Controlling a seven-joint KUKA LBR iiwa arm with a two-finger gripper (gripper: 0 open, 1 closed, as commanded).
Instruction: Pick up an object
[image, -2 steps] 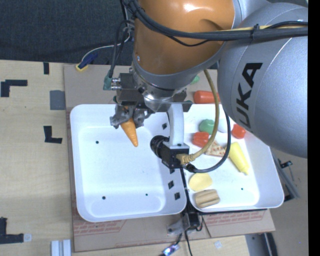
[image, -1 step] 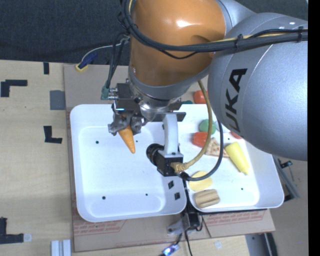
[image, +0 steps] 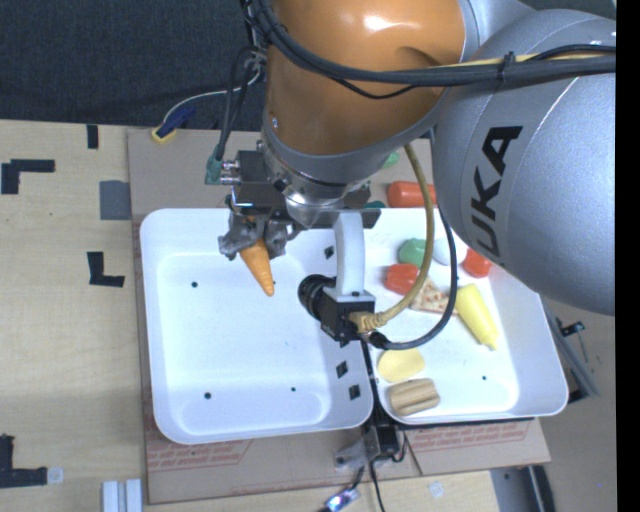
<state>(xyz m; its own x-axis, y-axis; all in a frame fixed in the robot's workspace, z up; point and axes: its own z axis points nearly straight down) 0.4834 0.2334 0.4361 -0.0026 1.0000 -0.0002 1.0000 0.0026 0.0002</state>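
The jaws were closed on the thick end of an orange carrot (image: 259, 264), which hung from the gripper (image: 250, 240) above the left bin (image: 170, 330). The carrot's long axis ran on a slant, its pointed tip aimed down and toward the dividing wall between the bins. Beyond that wall, in the right bin (image: 520, 390), lay a yellow corn cob (image: 478, 312), a pale yellow piece (image: 402, 363), a tan bread roll (image: 413, 396), a cracker (image: 431, 297), and red (image: 402, 278) and green (image: 413, 250) pieces.

The pale wooden tabletop (image: 60, 330) carries a brown cardboard sheet (image: 200, 455) — on it, two white bins (image: 170, 330) side by side.
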